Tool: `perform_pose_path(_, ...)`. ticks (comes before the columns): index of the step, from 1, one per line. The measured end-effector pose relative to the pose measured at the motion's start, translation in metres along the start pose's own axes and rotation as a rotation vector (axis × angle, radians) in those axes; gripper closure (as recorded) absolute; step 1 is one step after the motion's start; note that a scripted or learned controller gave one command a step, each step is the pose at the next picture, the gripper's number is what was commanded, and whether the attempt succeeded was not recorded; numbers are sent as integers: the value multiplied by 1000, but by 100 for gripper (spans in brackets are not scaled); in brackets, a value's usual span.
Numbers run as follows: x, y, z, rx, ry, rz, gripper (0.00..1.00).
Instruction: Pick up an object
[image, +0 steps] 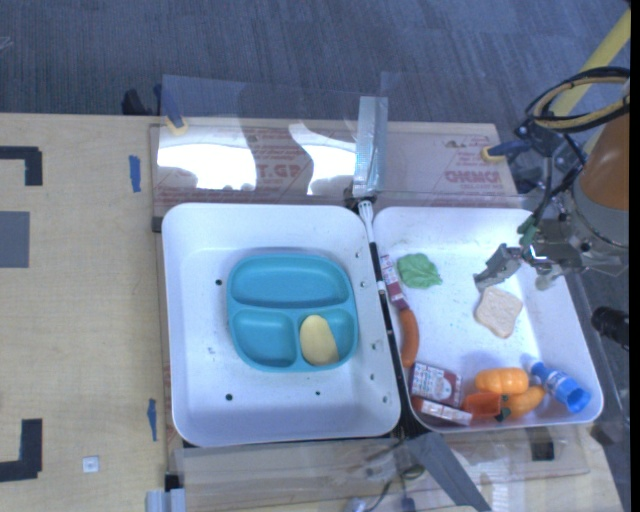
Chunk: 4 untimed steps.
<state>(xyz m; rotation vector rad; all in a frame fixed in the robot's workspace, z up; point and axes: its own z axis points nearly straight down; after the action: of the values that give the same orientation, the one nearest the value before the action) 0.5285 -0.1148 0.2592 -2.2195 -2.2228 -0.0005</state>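
Seen from above, two white bins sit side by side: the left bin fills the centre of the frame and the right bin the lower right. The left one holds one blue divided tray with a single yellow, potato-like piece in its lower right compartment.

The right bin holds one green leafy piece near its upper left, one pale bread-like slice in the middle, one orange sausage-shaped item along the left wall, one red-and-white packet at the lower left, one orange pepper-like thing with something red beneath it, and one blue bottle-like object at the lower right.

The gripper hangs at the right of the frame over the right bin, its two fingers spread apart with nothing between them. The bread-like slice lies just below its left finger, apparently apart from it; the green piece is to its left.

The arm is cut off at the right edge. The cluster at the bin's lower edge overlaps, so its separate items are hard to sort out.
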Motion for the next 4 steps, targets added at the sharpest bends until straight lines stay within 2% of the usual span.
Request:
perform_pose_path(1,-75,23,127,7,1,-158,0)
perform_pose_path(2,-87,57,171,-7,7,21,0)
perform_pose_path(3,-87,56,171,-8,8,39,0)
perform_pose_path(4,-82,-12,172,-4,-1,-49,0)
